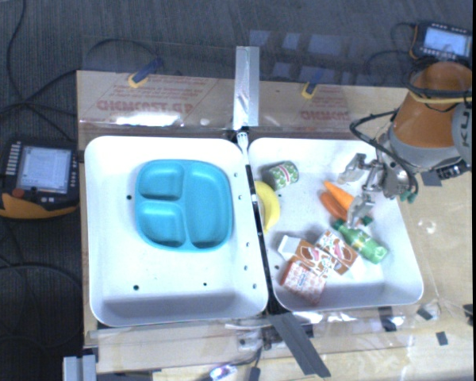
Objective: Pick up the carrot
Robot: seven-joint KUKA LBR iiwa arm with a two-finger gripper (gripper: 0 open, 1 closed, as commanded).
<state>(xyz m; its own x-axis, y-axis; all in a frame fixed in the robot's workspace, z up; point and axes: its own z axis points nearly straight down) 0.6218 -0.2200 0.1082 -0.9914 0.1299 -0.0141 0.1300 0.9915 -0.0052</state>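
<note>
The orange carrot [335, 199] lies in the right bin [404, 284], in its upper right part, pointing up and left. My gripper [358, 186] reaches in from the right and hangs at the carrot's right end. Its fingers [351, 167] are spread, one above the carrot's tip and one by its lower right side. Nothing sits between them, so the gripper is open. The grey wrist and orange band [428, 117] lie over the bin's right rim.
A green bottle [363, 242] lies just below the carrot. Red-and-white cartons [317, 262] and a small white block [289, 244] lie at the front. A green can [282, 174] and a banana [267, 203] sit by the divider. The left bin holds a blue divided plate [182, 203].
</note>
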